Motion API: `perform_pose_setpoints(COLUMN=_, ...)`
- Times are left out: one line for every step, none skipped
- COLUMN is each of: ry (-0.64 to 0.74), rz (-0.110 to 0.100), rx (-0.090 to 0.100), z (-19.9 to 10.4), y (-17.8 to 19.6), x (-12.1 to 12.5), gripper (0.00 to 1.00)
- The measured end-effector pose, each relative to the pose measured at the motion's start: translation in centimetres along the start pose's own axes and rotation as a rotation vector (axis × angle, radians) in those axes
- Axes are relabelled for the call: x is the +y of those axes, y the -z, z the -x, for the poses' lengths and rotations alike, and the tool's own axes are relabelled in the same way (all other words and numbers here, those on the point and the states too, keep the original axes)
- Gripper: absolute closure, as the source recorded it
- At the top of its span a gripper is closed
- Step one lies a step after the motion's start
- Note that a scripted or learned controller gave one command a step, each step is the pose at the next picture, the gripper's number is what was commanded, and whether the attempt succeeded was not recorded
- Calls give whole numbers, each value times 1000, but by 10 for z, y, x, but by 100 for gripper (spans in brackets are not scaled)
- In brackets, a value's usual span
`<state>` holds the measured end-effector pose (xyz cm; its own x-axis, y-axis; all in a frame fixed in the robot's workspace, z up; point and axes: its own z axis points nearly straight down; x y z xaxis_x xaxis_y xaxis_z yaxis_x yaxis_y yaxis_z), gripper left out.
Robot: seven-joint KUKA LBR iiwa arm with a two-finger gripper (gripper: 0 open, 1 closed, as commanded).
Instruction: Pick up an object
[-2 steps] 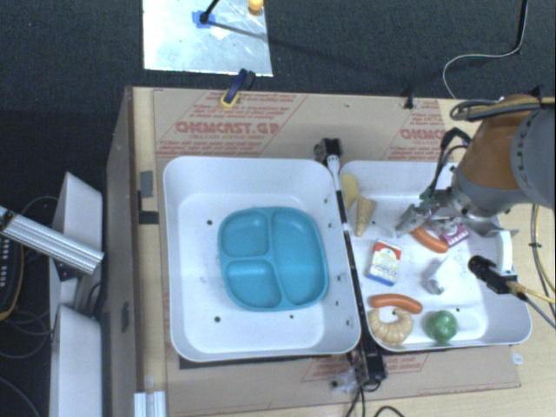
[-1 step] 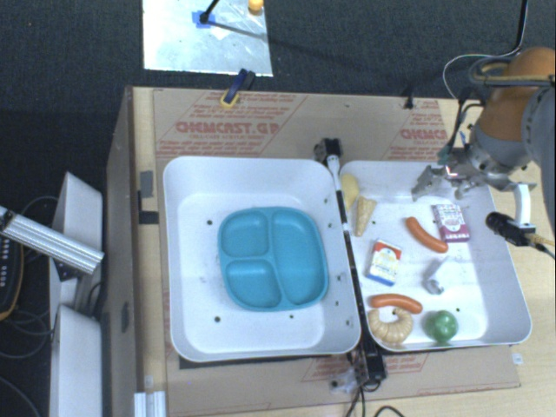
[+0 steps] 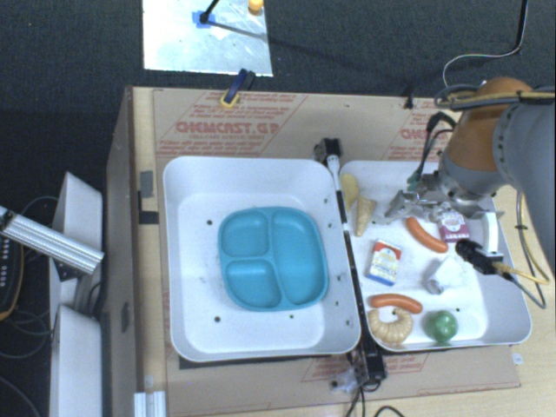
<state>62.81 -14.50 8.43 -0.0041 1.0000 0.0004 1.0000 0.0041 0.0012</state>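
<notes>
My gripper hangs low over the upper part of the right bin, at the end of the grey arm with its orange band. An orange sausage lies just below it, and a small pink and white packet sits at its right. To its left lie a pale cone and a yellowish piece. Nothing shows as held.
The right bin also holds a white, red and blue box, a grey-white block, a second sausage, a croissant and a green ball. A blue divided plate lies in the left bin.
</notes>
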Motion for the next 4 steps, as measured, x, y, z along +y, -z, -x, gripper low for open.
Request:
perform_pose_setpoints(ry=-2, rz=0, rx=-1, z=16, y=0, x=-24, gripper=0)
perform_pose_setpoints(ry=1, rz=3, rx=0, z=47, y=2, x=42, gripper=0)
perform_pose_setpoints(ry=-2, rz=0, rx=0, z=13, y=0, x=-10, gripper=0)
perform_pose_setpoints(ry=-3, rz=0, rx=0, z=5, y=0, x=-30, gripper=0)
